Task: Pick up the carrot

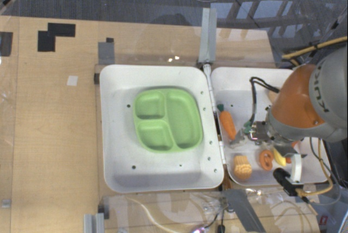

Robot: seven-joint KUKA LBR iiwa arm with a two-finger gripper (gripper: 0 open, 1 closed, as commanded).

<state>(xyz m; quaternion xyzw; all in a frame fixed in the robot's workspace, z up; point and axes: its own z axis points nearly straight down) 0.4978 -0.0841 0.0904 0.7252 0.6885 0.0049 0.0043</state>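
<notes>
Carrot [227, 124] lies at the right bin's [239, 81] left wall. My arm [304, 101] reaches in from the right, gripper [239, 138] just beside it. I cannot tell the gripper's state.

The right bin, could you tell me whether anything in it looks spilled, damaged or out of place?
Nothing stands out. The carrot lies whole against the right bin's left wall, the corn cob and an orange slice-like piece rest near the front, and the green divided tray sits flat in the left bin.
</notes>
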